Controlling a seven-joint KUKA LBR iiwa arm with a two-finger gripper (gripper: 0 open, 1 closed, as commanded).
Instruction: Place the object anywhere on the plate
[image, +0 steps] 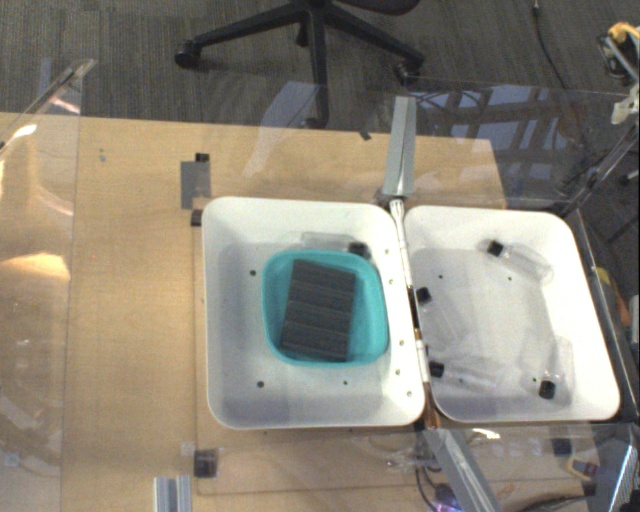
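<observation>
Dark grey ribbed rectangular block (320, 310) laid on the turquoise square plastic plate (272, 300)
The plate is seated in one shallow white bin (225, 330) (block slightly tilted, within the rim); the end effector's state cannot be told.

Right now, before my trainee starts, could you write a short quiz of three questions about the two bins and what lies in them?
1. True or false: the dark ribbed block lies on the teal plate.
2. Which bin holds the teal plate? A) the left bin B) the right bin C) neither
3. Fill in: the plate's shape is roughly ____, with rounded corners.

Key
1. True; the block rests inside the plate's rim.
2. A; the plate sits in the left bin, toward its right side.
3. Square.
</observation>
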